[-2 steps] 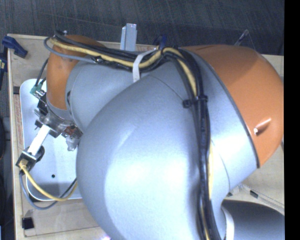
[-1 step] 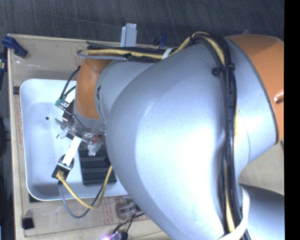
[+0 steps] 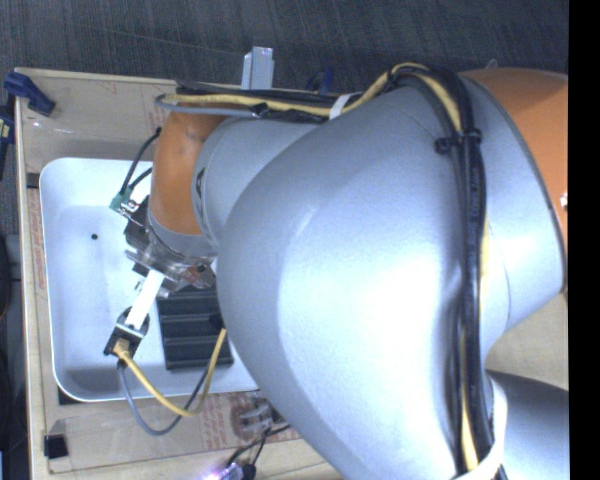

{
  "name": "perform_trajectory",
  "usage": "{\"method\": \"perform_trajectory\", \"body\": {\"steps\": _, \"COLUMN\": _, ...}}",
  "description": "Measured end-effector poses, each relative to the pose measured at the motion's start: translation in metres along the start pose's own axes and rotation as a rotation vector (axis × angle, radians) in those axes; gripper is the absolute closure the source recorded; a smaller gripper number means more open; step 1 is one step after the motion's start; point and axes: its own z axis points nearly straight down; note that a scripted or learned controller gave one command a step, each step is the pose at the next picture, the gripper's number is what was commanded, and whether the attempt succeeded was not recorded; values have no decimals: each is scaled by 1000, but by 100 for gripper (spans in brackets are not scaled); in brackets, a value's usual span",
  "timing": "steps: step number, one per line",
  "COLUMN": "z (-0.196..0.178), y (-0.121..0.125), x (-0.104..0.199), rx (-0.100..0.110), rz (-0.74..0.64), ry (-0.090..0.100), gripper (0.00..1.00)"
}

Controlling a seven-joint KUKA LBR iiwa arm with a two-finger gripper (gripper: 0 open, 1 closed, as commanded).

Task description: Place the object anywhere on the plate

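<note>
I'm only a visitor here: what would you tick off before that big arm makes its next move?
1. Plate found: cannot tell; the grey arm hides much of the bench.
2. Object found: cannot tell; a dark speck in the white bin is too small to identify.
3. Anything carried: cannot tell.
4. Wrist over the bin: ok; the orange band hangs above it.
5. Blue clamp out of the way: ok, at the bench corner.

Setting: robotics lab or workshop.
Bench: bare wooden bench (image 3: pixel 90 118), blue clamp (image 3: pixel 25 90) at its upper-left corner.
Fittings: shallow white bin (image 3: pixel 75 268), large grey arm (image 3: pixel 380 268).
Floor: dark carpet (image 3: pixel 130 18).
</note>
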Motion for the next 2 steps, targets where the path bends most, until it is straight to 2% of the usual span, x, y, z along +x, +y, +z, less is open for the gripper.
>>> {"method": "perform_trajectory", "body": {"steps": 1, "z": -42, "y": 36, "x": 3, "rx": -9, "rz": -515, "ry": -1, "gripper": 100}}
{"method": "perform_trajectory", "body": {"steps": 2, "z": -85, "y": 35, "x": -72, "rx": -8, "rz": -619, "ry": -1, "gripper": 100}}
